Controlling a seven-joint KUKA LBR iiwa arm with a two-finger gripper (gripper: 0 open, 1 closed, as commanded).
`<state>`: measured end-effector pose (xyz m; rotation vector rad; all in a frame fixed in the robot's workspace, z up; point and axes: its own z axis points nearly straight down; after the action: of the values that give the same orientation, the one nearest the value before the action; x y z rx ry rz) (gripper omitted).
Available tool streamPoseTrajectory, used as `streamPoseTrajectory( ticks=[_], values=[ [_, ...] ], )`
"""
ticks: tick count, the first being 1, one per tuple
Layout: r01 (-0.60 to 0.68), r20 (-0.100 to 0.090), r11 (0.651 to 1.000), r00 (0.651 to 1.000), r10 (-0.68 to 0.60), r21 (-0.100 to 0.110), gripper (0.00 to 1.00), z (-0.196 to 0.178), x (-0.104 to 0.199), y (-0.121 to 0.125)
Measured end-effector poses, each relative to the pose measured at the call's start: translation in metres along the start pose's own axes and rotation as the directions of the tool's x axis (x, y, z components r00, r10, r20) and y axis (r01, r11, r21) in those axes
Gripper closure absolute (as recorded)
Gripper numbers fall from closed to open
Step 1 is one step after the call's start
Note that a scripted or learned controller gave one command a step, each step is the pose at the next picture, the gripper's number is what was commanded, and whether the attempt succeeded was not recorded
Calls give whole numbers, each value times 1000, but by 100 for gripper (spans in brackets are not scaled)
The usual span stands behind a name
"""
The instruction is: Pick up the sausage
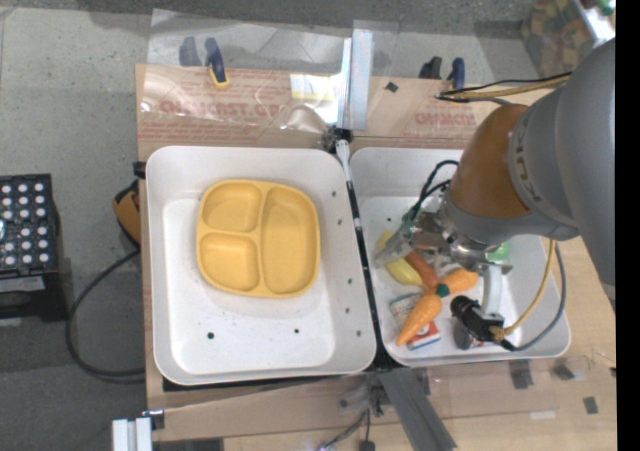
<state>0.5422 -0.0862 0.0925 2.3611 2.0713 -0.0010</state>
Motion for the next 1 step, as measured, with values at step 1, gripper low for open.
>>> streamPoseTrajectory(
  ticks=[1],
  values=[
    [-2,1,1000,1000,2,6,100,-7,-2,-1]
  ],
)
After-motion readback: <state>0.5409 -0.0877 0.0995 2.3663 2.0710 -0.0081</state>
